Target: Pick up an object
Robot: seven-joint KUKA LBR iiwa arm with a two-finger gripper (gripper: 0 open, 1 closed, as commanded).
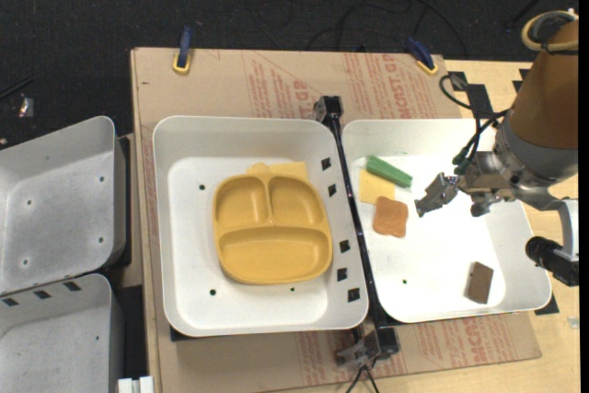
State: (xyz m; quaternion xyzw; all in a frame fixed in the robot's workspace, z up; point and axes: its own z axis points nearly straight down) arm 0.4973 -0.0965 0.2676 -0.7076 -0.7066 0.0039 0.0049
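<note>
In the right bin (515, 299) lie a green stick (388, 170), a pale yellow block (373, 189) under it, an orange sponge-like piece (390, 217) and a small brown block (479, 282). My gripper (434, 197) hangs over the middle of this bin, just right of the orange piece and apart from it. Nothing is seen between its dark fingers. The left bin (184, 152) holds a yellow divided tray (272, 229).
A black divider strip (348, 216) runs between the two bins. Both bins rest on a cardboard sheet (276, 78) held by clamps at the back. Spare white bin lids (55, 198) lie at the far left. Cables hang beside my wrist.
</note>
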